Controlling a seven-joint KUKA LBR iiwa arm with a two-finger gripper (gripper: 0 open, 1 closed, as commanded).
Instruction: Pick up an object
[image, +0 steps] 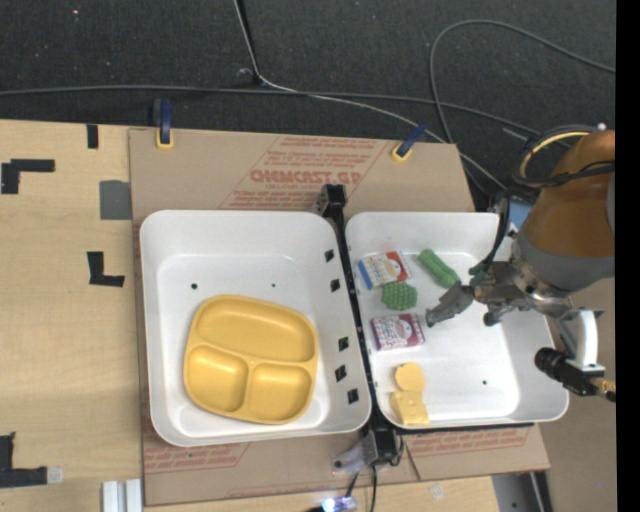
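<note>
My gripper (468, 306) hangs over the right bin (500, 400), right of the objects, with its two dark fingers spread open and nothing between them. Left of it lie a green elongated piece (438, 267), a green round textured piece (399, 296), a small red-and-white packet (383, 269), and a pink-and-white packet (397, 331). Nearer the front of the bin sit a yellow round piece (409, 377) and a yellow block (411, 408).
The left bin (170, 250) holds a yellow divided plate (250, 358). A black divider with clips (345, 300) runs between the bins. Both bins rest on a cardboard sheet (300, 170). Cables cross the dark backdrop behind.
</note>
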